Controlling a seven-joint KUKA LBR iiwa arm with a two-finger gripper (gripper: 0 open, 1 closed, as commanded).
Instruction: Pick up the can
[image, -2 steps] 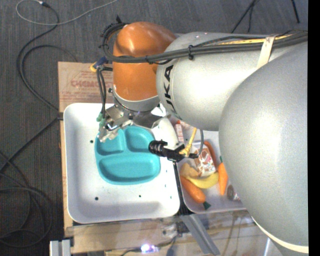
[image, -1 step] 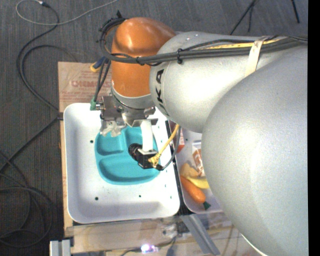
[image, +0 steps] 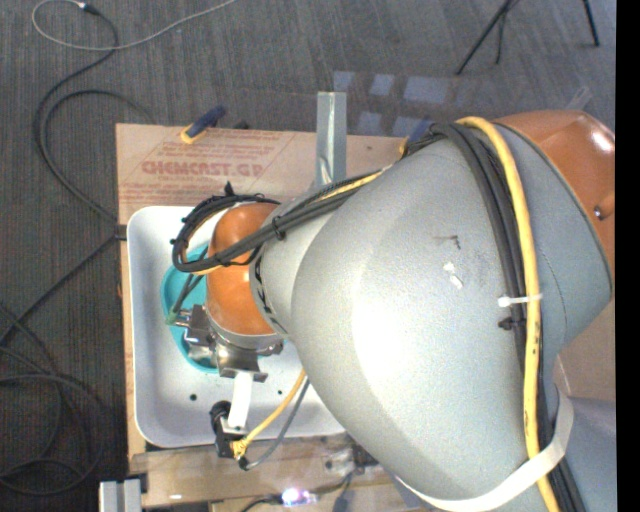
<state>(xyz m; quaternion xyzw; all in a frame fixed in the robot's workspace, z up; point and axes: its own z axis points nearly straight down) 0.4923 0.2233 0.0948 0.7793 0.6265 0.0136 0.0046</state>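
- You see the arm (image: 420, 300) reaching over the left bin (image: 150, 400).
- The gripper (image: 225, 345) sits above a teal object (image: 180, 300); you cannot tell its state.
- The can cannot be identified.

One cam, fixed overhead, looking down at a slant on the bench. The arm (image: 440, 310) comes in from the right and sits very near the lens, so its grey body fills approx. half the frame and blocks most of the bench. Left bin (image: 145, 330) lies lower left, part-visible. Carpet floor (image: 150, 70) and cables run along top and left edges.
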